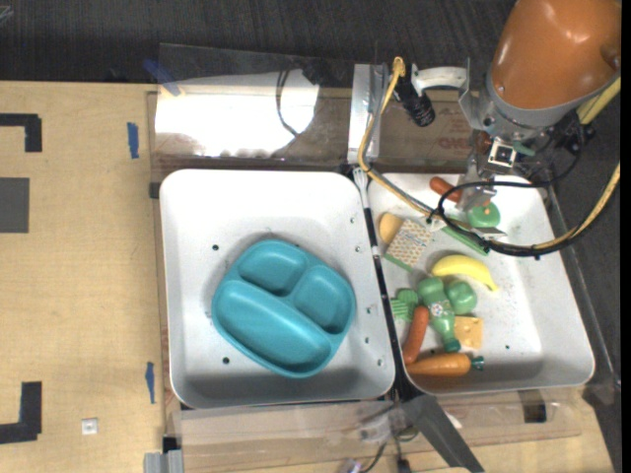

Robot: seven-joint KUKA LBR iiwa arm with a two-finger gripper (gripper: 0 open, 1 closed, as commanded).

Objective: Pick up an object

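Gripper [480, 203] low over right bin [562, 294] far end, mostly hidden by wrist; jaw state can't tell. Green toy [485, 216] right under it, partly covered. Banana [465, 268] just nearer cam.

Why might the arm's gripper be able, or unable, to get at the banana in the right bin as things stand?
Probably able: the banana lies on top near the middle of the right bin, nothing covering it. The gripper hangs above the bin's far end, close by. Green toys crowd its near side.

Jumbled toy food [441, 304] in the right bin [552, 264], banana [465, 269] uppermost
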